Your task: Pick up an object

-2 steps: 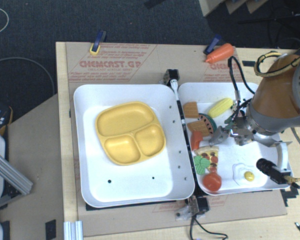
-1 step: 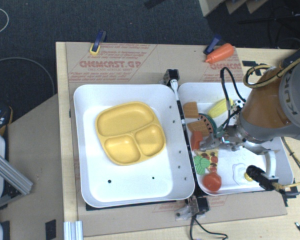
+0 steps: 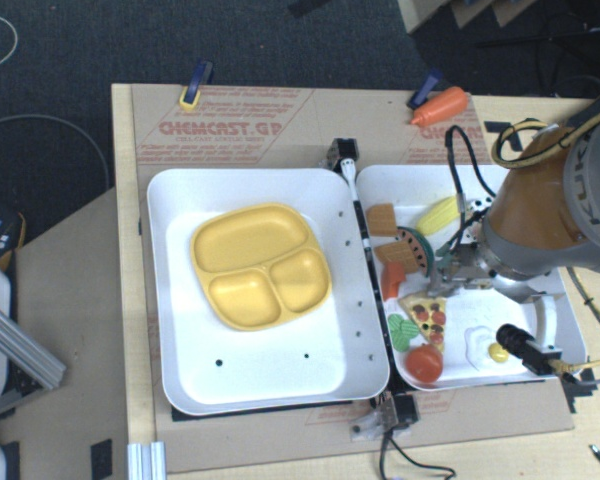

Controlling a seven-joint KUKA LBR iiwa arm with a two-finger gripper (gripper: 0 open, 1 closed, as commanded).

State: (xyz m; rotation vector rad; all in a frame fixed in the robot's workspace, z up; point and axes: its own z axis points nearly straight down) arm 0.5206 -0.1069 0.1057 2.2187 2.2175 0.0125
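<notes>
My gripper [image 3: 442,271] hangs low over the middle of the right bin [image 3: 570,313], reaching in from the right. Toy foods lie around it. A yellow corn cob [image 3: 437,214] is just behind it and a brown round piece with a green rim [image 3: 408,251] sits right at its left. A pizza slice [image 3: 425,315] lies just in front of it. A brown block [image 3: 382,220], an orange-red strip [image 3: 391,280], a green piece [image 3: 403,334], a red tomato [image 3: 424,364] and a fried egg [image 3: 483,346] fill the rest of that bin.
The left bin [image 3: 180,298] bears a yellow divided plate [image 3: 260,265]. An orange-handled clamp [image 3: 439,106] and a blue and yellow clamp [image 3: 193,86] sit on the bench's far edge. The grey and orange arm [image 3: 540,208] covers the right bin's right side.
</notes>
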